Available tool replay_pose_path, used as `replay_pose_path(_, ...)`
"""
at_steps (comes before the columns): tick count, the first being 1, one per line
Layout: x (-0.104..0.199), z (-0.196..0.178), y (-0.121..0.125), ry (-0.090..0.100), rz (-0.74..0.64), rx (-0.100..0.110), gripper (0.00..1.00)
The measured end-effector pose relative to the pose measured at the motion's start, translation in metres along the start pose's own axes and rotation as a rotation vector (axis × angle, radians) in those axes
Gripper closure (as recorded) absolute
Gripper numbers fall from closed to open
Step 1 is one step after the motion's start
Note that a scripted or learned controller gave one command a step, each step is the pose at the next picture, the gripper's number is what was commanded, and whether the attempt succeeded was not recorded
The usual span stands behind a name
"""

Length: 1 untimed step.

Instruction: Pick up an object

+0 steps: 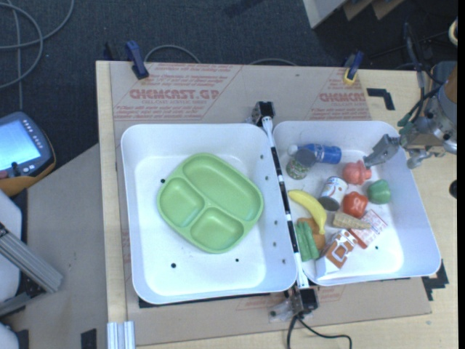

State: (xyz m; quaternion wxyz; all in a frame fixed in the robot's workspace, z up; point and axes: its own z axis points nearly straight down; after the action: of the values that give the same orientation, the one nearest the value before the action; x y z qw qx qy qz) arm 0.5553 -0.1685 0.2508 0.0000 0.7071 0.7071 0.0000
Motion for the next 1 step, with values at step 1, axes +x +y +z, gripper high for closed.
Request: replay_pose_path(1,0.0014,0.0856,0.0522,0.000,-0.003,0.000,0.00)
